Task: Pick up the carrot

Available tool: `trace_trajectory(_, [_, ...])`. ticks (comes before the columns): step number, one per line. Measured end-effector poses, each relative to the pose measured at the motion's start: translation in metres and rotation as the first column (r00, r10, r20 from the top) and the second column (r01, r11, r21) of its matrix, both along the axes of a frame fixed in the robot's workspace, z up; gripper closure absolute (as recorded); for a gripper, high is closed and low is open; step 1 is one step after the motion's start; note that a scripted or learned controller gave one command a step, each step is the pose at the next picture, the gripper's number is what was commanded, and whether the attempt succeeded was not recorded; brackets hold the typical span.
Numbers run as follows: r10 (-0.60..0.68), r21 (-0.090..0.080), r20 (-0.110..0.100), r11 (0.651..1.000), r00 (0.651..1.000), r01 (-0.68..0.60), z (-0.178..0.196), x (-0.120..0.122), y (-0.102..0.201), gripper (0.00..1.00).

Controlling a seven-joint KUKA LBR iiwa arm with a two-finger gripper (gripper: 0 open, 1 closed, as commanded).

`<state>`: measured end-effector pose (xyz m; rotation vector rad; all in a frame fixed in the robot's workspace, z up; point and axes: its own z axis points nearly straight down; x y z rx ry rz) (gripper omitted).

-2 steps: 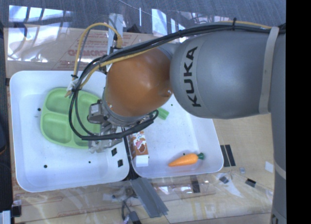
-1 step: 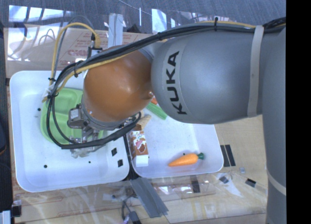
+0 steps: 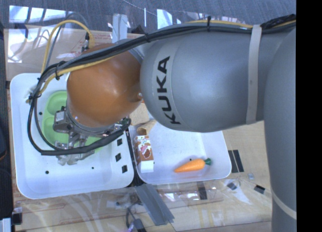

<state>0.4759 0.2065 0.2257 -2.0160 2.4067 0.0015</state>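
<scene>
The carrot, orange with a small green top, lies in the right bin near its front edge. The arm reaches across from the right, and its orange band and wrist hang over the left bin. My gripper sits low in the left bin, far to the left of the carrot and apart from it. The wrist hides most of it.
A green object lies in the left bin, partly under the wrist. A small brown-and-white box rests at the left edge of the right bin. Black cables loop around the wrist. The big grey arm link covers the back of the right bin.
</scene>
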Motion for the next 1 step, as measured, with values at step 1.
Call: trace_trajectory(1, [-0.353,-0.004,-0.003,0.936,0.936,0.353,-0.0441,-0.0002,-0.0010,1.00])
